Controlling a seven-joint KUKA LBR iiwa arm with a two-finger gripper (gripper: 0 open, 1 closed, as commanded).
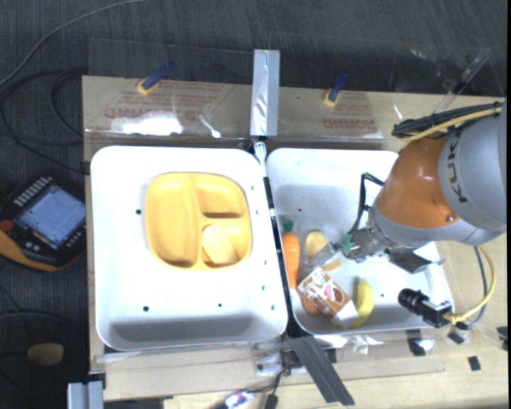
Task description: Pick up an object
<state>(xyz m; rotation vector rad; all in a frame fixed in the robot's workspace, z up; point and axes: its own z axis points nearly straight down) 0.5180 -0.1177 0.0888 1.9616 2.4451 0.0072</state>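
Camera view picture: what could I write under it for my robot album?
Robot arm reaches into the right bin above a carrot, banana and snack box; a yellow tray sits in the left bin.

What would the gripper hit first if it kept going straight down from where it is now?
Probably the small carton lying just below the gripper in the right bin, though the depth is hard to judge from this slanted view.

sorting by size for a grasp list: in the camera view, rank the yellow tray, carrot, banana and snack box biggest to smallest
1. yellow tray
2. snack box
3. carrot and banana: these look alike in size, so no ranking between them.
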